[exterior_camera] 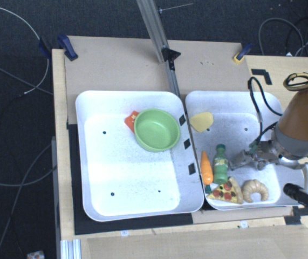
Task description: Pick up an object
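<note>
The right bin (234, 109) holds a green bottle (220, 164) lying beside an orange carrot (206, 168), with a pizza slice (226, 192) and a croissant (255, 190) along its near wall. A pale yellow piece (201, 121) lies at its far left. My gripper (246, 160) hangs low inside this bin, just right of the bottle and above the croissant, with nothing visibly held. The grey wrist and orange band (302, 115) reach in from the right.
In the left bin (121, 182) a green bowl (156, 129) rests at the far right, with a red object (130, 120) poking out from its left side. A metal pole (154, 23) slants over the bench between the bins. Black cables loop by the arm.
</note>
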`<act>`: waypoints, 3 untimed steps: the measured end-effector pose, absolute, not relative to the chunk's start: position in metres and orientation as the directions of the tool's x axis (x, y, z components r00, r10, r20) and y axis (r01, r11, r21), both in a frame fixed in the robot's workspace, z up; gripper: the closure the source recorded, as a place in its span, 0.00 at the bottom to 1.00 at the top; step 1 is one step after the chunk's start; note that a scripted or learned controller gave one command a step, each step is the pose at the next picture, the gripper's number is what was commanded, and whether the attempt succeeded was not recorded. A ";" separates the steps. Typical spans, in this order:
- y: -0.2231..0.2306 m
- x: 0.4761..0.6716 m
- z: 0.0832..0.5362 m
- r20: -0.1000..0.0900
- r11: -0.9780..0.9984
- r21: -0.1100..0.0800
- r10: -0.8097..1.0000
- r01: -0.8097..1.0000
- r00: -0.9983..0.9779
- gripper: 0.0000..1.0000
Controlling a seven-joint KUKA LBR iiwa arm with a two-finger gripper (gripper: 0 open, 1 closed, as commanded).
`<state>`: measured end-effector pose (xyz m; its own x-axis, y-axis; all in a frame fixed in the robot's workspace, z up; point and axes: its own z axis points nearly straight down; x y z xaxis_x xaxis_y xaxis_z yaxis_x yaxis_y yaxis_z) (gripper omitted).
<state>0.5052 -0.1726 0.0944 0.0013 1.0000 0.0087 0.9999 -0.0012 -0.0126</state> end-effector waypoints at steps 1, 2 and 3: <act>-0.172 0.507 0.107 0.009 0.000 -0.008 1.000 1.000 0.000 1.00; -0.168 0.500 0.167 0.000 0.001 0.007 1.000 1.000 -0.001 1.00; -0.167 0.509 0.215 0.001 0.002 0.005 1.000 1.000 -0.002 1.00</act>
<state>0.5087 -0.1665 0.2154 -0.0022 1.0000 0.0006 1.0000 0.0022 0.0052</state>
